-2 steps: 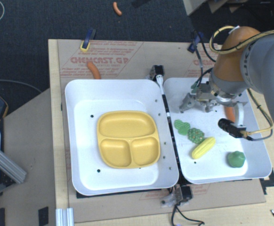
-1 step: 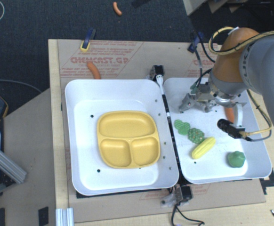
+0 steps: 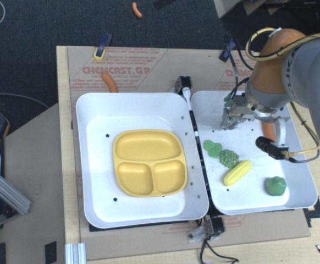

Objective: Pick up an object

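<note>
Hovered with the gripper [image 3: 232, 116] — state impossible to tell — near the right bin's [image 3: 297, 199] far edge; risked closing on nothing, well short of the corn [image 3: 237, 172].

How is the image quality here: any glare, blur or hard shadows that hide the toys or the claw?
Camera view: lighting even and soft, shadows faint; the white bins are bright, with mild washout. Yellow tray, corn and green ball are reasonably sharp. The claw is small and dark against clutter, its detail unreadable.
</note>
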Controlling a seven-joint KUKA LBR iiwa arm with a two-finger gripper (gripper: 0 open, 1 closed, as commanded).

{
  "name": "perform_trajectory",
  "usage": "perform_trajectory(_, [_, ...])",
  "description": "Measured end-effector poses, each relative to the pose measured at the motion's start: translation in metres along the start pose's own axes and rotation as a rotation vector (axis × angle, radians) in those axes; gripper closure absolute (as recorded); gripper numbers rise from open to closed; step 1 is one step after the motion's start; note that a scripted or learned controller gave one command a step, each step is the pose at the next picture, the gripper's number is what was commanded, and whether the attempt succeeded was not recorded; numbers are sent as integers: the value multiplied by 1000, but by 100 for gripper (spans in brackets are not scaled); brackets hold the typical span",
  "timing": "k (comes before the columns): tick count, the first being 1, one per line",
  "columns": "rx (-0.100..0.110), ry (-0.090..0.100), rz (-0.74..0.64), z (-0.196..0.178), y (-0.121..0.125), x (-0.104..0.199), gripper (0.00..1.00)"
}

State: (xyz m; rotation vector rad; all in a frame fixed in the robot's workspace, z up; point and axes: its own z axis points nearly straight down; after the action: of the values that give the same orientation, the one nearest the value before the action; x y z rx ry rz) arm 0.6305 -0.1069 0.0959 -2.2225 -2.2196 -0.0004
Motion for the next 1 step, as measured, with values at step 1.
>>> perform_trajectory(1, [-4, -2, 0, -53, -9, 2, 100])
